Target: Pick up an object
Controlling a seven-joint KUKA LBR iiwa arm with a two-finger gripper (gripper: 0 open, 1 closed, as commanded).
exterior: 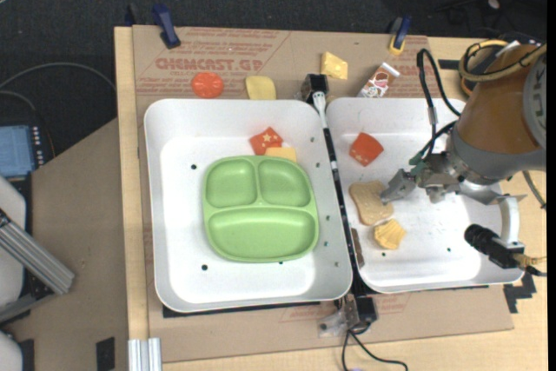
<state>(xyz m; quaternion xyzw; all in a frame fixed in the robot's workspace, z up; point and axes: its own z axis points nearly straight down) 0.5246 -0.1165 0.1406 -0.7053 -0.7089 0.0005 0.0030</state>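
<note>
The left bin (165, 213), closest to me, carries a green divided plate (259, 208). In the right bin (434, 269) the gripper (401, 184) hangs low, fingers spread apart with nothing between them, just beside a tan bread slice (371, 202). A yellow piece (389, 234) lies near, a red block (366, 149) further off. It looks mid-approach; next it must settle over the slice and close.

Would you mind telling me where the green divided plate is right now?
The green divided plate lies in the left bin, near its middle, just below a red block with a star and a pale yellow piece.
</note>
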